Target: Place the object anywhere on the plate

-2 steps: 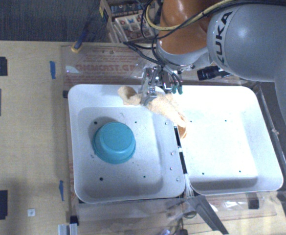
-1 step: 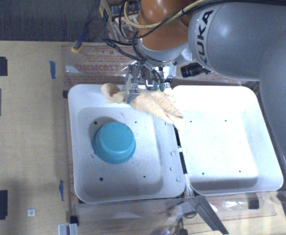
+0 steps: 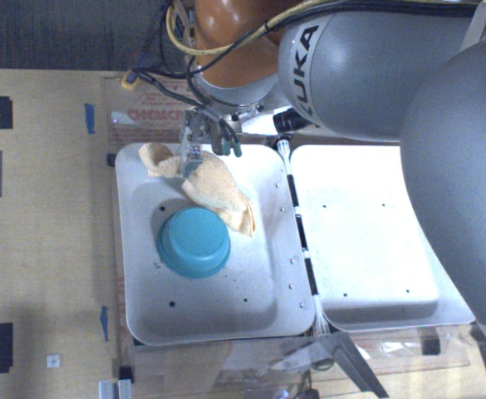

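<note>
The gripper (image 3: 205, 146) hangs at the far edge of the left bin (image 3: 263, 306), its fingers pointing down onto the upper end of a crumpled tan cloth (image 3: 218, 191). One metal finger (image 3: 191, 152) touches the cloth where it bunches up; a darker, teal-tipped finger (image 3: 228, 142) stands just beside it with a small gap between them. The fingers look partly spread, and whether any fold of the cloth lies pinched between them cannot be told from this angle.

The cloth lies inside the left bin, stretching from the bin's far left corner diagonally toward its middle. Touching the cloth's lower end is a round blue plate (image 3: 194, 241), bowl-like, which sits left of the bin's centre. The cloth's lower tip meets the blue rim, while the bulk of it rests on the white bin floor.

To the right of the left bin, touching it along one edge, is the right bin (image 3: 367, 223), brightly lit.

Above the gripper rises the arm (image 3: 351, 65), with the orange band (image 3: 230, 23) over the wrist and the letters "KUKA" in black on the grey casing. Behind the left bin's far edge lies a cardboard sheet (image 3: 155, 110) with faint red printing, too blurred to read.
</note>
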`<state>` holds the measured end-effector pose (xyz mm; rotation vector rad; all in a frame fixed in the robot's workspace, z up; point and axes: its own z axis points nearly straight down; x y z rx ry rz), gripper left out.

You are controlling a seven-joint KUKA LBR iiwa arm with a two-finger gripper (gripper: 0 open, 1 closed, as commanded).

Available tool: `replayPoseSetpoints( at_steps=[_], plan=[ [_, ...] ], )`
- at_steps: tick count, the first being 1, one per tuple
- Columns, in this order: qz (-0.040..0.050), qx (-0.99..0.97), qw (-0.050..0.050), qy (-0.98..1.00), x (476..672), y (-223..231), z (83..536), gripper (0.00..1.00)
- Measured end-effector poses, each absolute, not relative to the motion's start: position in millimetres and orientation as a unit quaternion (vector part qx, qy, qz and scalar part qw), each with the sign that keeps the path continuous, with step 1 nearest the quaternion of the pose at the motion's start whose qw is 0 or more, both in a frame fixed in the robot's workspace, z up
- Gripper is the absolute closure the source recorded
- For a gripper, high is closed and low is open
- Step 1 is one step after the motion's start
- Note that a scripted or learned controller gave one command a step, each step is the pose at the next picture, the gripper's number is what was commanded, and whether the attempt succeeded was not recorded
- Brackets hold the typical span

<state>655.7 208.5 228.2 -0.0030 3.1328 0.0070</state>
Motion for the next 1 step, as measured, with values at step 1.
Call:
replayPoseSetpoints(
  at_steps=[1],
  plan=[
    [0.0023, -0.001, 0.005, 1.0, 655.9, 208.4, 228.7, 0.0]
  ],
)
